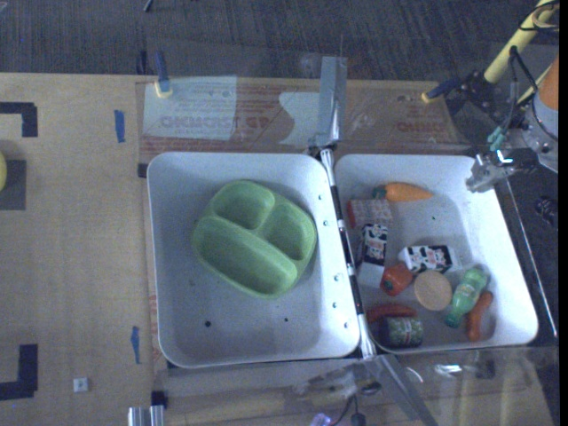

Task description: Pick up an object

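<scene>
The green can [405,331] is sitting nearest, at six o'clock in the right bin [497,238], a red sausage [390,311] just above it. The green bottle [467,295] is leaning its long axis toward one o'clock, cap up; beside it a small carrot [480,315] is running nearly upright. A tan disc [433,291], a red pepper [396,280] and two cow-print cartons [426,257] are crowding the middle. The orange carrot [403,192] is lying east-west at twelve o'clock. The green tray [255,236] is resting in the left bin [177,327]. The gripper [486,174] is hovering over the rim at two o'clock; its fingers are too blurred to call. Wooden bench [71,256], dark carpet [266,16] beyond.
</scene>
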`<action>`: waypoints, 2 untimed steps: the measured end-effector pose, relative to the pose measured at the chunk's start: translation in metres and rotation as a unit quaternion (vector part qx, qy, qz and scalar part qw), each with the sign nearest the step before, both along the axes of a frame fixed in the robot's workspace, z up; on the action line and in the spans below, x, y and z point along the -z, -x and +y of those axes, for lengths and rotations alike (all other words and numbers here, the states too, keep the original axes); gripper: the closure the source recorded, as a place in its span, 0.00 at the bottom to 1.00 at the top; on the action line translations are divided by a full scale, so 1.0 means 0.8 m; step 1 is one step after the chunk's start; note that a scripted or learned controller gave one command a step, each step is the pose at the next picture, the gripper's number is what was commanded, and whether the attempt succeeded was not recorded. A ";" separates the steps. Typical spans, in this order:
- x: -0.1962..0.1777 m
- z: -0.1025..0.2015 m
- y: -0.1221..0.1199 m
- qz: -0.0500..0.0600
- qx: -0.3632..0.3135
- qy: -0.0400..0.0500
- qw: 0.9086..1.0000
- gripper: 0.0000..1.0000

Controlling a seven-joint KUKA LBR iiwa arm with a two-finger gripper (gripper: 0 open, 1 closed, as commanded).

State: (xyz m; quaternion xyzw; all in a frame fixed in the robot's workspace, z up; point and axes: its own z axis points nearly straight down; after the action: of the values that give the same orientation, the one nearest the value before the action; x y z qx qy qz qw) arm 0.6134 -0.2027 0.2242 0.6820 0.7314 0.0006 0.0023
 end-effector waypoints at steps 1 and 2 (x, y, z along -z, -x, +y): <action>-0.067 -0.026 0.020 -0.001 -0.058 0.001 0.998 1.00; 0.051 -0.025 0.053 0.001 -0.024 -0.001 1.000 1.00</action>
State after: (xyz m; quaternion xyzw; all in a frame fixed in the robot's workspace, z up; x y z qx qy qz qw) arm 0.5708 -0.2231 0.1836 0.6641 0.7476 0.0003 0.0008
